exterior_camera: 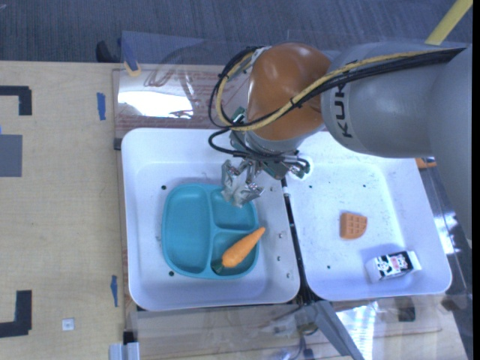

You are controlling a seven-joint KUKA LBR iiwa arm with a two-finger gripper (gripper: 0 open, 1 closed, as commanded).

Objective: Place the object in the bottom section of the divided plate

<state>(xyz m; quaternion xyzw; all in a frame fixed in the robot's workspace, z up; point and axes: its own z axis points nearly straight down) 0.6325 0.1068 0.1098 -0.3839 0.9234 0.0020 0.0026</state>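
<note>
Claw (241, 184) finger gap — unreadable

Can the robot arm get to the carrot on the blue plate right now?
Probably yes. The gripper hangs over the top edge of the blue divided plate, and the carrot lies close by in the plate's lower right section. Nothing covers the carrot or stands between the two, so the way down looks free.

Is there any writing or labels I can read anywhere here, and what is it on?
"KU": large dark letters on the grey arm, cut off by the arm's curve.
Small carton in the right bin: black-and-white print, too small to read.
Nothing written on the blue plate, the carrot, the orange waffle piece or the gripper.
</note>
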